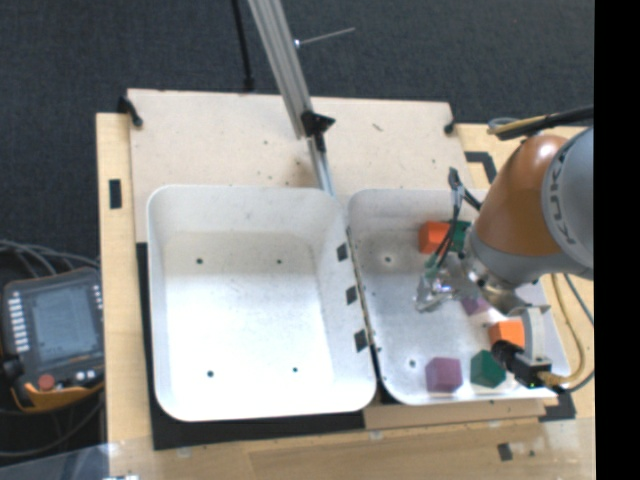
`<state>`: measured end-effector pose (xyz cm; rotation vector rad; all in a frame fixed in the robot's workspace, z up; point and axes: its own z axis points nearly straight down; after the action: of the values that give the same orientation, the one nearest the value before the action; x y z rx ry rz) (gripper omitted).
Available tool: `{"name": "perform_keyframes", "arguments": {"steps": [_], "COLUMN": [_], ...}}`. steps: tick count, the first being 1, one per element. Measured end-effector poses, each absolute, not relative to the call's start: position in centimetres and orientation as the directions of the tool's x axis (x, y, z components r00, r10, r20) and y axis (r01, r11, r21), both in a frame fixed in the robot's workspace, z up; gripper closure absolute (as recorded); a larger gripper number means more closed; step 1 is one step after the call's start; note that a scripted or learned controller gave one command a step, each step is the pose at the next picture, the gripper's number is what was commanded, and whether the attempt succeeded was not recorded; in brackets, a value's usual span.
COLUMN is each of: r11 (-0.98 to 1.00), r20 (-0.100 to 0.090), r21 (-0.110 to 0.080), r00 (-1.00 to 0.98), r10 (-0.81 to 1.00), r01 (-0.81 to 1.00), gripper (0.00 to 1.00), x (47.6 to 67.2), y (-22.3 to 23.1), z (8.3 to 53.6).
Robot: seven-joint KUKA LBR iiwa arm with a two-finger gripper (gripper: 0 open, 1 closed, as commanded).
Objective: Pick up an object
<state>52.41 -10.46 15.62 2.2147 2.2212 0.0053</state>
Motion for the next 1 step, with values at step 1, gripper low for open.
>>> {"name": "perform_keyframes", "arguments": {"steps": [1], "r11": [0.004], "r20": [-0.001], "r21": [0.007], "r00": [-0.004], "r10": [1.0], "r01": [1.0], "gripper": [1.0], "x": [53.01], "y": [-10.31], "z": [20.04]}}
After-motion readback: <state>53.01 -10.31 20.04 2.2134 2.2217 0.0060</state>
